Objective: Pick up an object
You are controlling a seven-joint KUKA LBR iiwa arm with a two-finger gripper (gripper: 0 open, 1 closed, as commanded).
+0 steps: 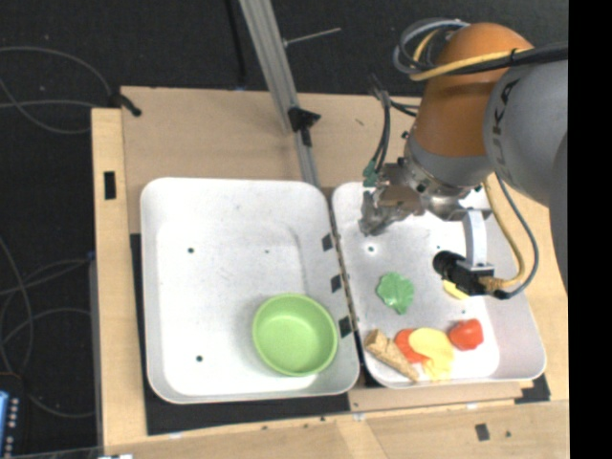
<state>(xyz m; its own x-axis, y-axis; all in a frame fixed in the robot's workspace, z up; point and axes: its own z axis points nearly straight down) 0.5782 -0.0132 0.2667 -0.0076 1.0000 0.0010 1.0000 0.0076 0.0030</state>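
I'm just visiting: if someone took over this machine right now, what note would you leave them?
Arm: gripper over the right bin, upper-left corner in view; nothing seen held.
That bin holds a green leafy toy, red toy, yellow-orange piece, tan bread-like piece.
The left bin holds a green bowl.
Done: nothing lifted. Left: grasp and lift one object.

Smooth grey arm (540, 113), rounded casing. Glossy orange band (464, 94) above wrist; grey cables (421, 41) loop over it. Thin black cable (385, 137) alongside wrist. Compact metallic-grey tool (381, 208), dark fittings.
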